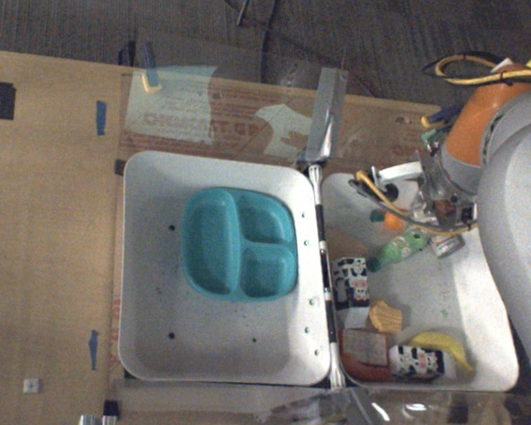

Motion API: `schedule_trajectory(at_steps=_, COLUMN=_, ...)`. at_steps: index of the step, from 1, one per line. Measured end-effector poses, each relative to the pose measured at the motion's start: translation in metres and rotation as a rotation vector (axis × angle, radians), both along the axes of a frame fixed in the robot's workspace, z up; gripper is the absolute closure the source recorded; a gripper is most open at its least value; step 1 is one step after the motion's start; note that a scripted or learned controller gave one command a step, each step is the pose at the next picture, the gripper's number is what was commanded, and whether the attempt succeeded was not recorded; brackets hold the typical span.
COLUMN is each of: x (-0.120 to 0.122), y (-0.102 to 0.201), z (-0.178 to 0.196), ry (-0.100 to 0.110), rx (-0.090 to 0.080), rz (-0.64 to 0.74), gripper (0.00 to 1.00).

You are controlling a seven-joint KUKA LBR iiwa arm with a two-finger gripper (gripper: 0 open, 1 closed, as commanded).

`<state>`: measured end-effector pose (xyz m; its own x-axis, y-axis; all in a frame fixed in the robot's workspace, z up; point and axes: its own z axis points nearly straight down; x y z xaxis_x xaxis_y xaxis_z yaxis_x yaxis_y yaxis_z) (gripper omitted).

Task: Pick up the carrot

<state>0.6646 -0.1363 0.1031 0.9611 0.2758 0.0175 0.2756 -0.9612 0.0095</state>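
The carrot (394, 220) appears as a small orange patch in the upper part of the right bin (482, 305), right of centre in the frame, and it sits directly under the gripper (426, 212), which hangs low over that spot at the end of the grey arm. Whether the tool is open or closed, and whether it has anything in its grasp, I cannot tell; cables and the wrist body hide the tips. The chief risk, as I judge it, is a wrong or double pick: a green bottle-like item (401, 249) lies touching or just beside the carrot on its lower side, so a closing grasp could catch that instead, or pinch both and drop 1. The carrot is also near the bin's upper wall, which could block a fingertip. A loose yellow cable loop (372, 185) hangs close by and might snag. Lower in the same bin lie a black-and-white patterned carton (351, 280), a cracker-like piece (386, 316), a banana (445, 348) and a second patterned carton (417, 361), all well apart from the grasp. The left bin (141, 316) holds a teal divided plate (240, 244) with 3 compartments. Faint reddish printing shows on the clear sheet (200, 115) at upper left, too blurred to read; no brand is legible anywhere.
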Motion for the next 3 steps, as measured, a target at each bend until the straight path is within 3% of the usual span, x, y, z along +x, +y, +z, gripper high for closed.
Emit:
schedule_trajectory(at_steps=1, x=-0.0002, y=0.0223, z=-0.0001, ry=-0.001, rx=-0.006, rz=-0.091, gripper=1.00)
schedule_trajectory(at_steps=3, x=0.0007, y=0.0220, z=-0.0002, ry=0.001, rx=-0.003, rz=-0.092, gripper=1.00)
